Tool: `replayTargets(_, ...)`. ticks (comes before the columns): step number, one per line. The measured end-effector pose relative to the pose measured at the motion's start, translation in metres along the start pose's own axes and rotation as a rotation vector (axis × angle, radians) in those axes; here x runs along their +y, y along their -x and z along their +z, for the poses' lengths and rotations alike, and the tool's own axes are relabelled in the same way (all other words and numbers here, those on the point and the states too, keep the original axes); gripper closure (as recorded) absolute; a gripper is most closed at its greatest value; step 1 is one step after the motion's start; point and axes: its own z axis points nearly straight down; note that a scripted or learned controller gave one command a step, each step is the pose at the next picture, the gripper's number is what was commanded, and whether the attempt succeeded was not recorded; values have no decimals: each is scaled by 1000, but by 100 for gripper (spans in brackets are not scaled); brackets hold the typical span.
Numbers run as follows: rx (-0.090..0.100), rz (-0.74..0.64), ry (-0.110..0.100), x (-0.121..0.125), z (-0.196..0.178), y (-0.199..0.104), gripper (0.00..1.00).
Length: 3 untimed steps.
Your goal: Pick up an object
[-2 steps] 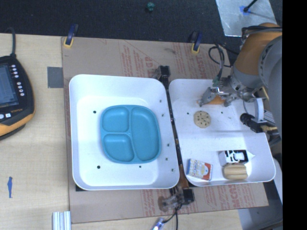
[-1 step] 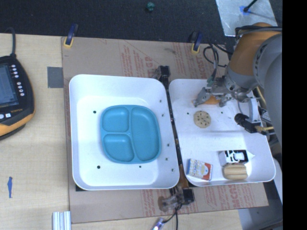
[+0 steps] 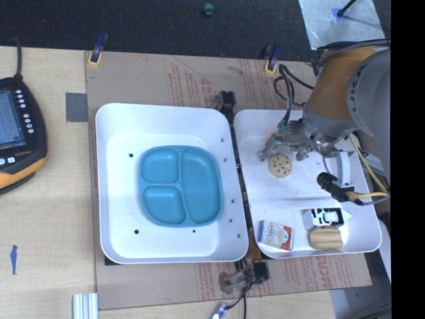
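My gripper (image 3: 284, 150) hangs over the upper part of the right bin (image 3: 358, 248), its fingers spread apart and open. Just at its front side lies a round tan cookie with dark chips (image 3: 279, 166), flat on the bin floor, not held between the fingers. Along the bin's front edge sit a small red-and-white packet (image 3: 275, 234), a tan wooden block (image 3: 325, 238) and a black-and-white item (image 3: 325, 216) right behind the block. The arm's grey body and orange band hide the bin's far right corner.
The left bin (image 3: 113, 178) holds a blue divided plate (image 3: 180, 185). A black cable clip (image 3: 334, 186) hangs off the wrist over the right bin. A teach pendant (image 3: 16, 131) lies at the bench's left edge. Clamps stand between the bins.
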Motion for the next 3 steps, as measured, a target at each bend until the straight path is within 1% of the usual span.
replayTargets(1,1,6,-7,39,17,-9,0)
replayTargets(2,0,5,-1,40,16,32,0)
replayTargets(3,0,3,3,41,-33,22,0)
